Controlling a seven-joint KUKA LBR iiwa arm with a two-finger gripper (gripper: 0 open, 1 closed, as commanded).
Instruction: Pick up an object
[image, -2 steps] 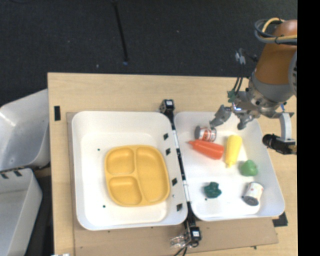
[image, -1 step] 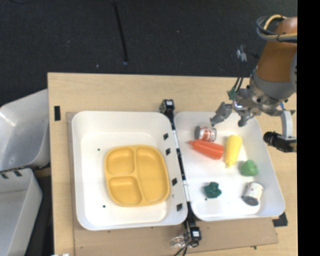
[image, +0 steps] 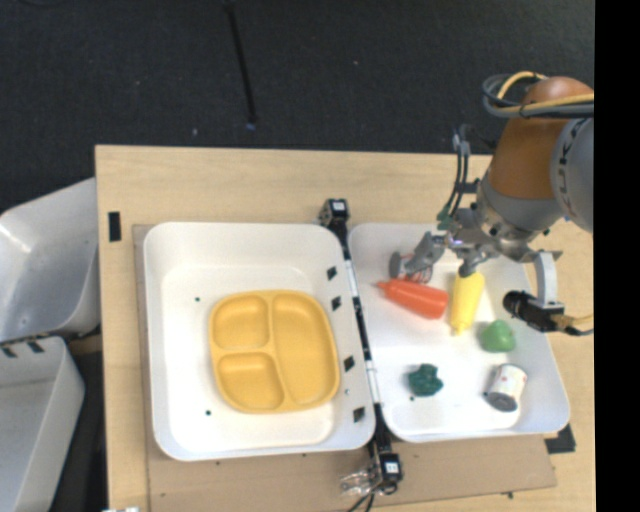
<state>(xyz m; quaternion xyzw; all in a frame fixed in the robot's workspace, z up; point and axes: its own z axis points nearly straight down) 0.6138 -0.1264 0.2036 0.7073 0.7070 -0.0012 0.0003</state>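
The right bin (image: 400, 420) holds several small objects. An orange carrot-like piece (image: 415, 296) lies beside an upright-lying yellow piece (image: 464, 300). A light green lump (image: 497, 336), a dark green lump (image: 426, 380) and a small grey-white can (image: 505, 386) sit nearer the front. My gripper (image: 440, 262) hovers over the bin's back part, just above the orange and yellow pieces. It is open: one finger (image: 412, 260) reaches left past the orange piece's end, the other (image: 471, 264) is at the yellow piece's top. Nothing is between them.
The left bin (image: 170, 300) carries a yellow divided plate (image: 272, 350). A black hinge strip with clips (image: 352, 300) runs between the two bins. A black cable connector (image: 530, 308) hangs off the arm over the right bin's right side.
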